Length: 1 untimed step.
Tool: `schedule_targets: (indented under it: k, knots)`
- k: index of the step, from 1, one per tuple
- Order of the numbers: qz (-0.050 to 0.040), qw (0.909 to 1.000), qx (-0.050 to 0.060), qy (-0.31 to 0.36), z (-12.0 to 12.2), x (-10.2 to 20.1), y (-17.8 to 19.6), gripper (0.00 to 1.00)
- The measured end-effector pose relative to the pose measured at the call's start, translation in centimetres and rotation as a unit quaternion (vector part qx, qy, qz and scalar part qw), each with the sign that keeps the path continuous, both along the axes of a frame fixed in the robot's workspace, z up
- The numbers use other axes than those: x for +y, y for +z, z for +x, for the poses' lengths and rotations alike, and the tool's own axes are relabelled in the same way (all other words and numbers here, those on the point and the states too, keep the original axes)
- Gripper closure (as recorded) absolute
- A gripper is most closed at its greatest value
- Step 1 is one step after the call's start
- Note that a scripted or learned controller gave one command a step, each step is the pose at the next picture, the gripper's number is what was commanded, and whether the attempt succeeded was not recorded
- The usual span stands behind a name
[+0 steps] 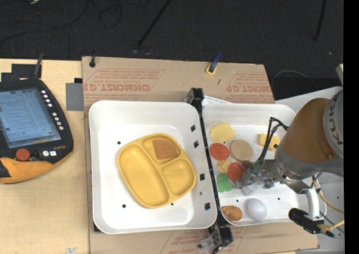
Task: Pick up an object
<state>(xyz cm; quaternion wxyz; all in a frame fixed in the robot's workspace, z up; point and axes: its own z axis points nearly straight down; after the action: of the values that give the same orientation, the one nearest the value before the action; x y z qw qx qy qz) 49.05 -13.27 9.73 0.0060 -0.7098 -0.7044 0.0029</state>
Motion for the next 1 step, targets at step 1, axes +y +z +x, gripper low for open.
schedule_targets:
  k: [1]
  knots:
    - [-0.0018, 1.0, -0.006, 0.004, 0.99, 0.32, 5.24, 1.0]
